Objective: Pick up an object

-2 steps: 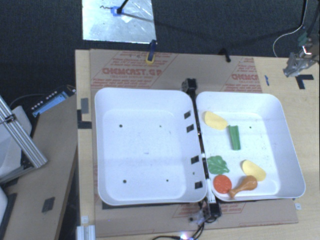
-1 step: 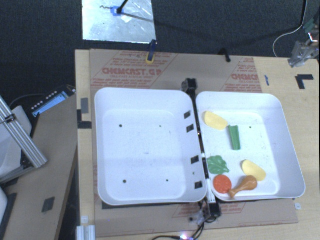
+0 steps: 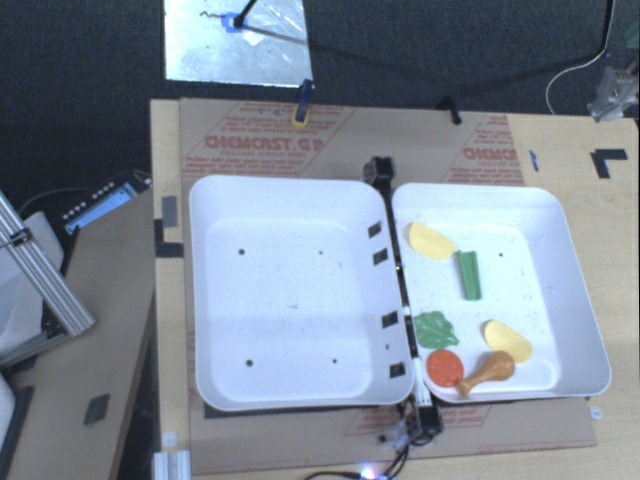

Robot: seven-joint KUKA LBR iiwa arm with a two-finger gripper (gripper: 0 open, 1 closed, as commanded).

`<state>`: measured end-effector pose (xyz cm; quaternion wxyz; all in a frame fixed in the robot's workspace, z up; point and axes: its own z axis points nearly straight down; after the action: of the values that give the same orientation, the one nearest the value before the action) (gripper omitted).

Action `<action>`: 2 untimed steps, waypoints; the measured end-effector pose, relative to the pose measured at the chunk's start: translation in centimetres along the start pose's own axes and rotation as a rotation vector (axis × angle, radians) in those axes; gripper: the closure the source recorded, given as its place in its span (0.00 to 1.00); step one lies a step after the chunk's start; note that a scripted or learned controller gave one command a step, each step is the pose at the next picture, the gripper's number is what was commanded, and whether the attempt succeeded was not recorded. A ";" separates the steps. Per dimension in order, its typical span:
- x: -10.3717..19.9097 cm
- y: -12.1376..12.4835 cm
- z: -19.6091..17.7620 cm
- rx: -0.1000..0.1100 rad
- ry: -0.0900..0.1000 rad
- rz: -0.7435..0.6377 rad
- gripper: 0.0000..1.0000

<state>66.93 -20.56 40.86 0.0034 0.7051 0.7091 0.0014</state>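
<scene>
Across the bench we see two white bins side by side. Inside the right bin (image 3: 560, 268) a yellow piece (image 3: 431, 241) lies near its far left corner, beside a green stick (image 3: 468, 274). Toward its near edge lie a green leafy piece (image 3: 436, 329), a red round piece (image 3: 445, 367), a brown drumstick (image 3: 487, 371) and another yellow piece (image 3: 508, 340). The left bin (image 3: 290, 288) adjoins it.

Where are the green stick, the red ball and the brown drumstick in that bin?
green stick (image 3: 468, 274), camera view, middle of its length
red ball (image 3: 445, 367), camera view, centre of its top
drumstick (image 3: 495, 367), camera view, its thick end
</scene>
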 end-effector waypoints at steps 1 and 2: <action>0.0 0.0 -1.9 0.002 0.000 0.000 1.00; 0.0 0.0 -4.0 0.002 0.000 0.000 1.00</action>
<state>66.91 -20.54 44.87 0.0027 0.7051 0.7091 0.0009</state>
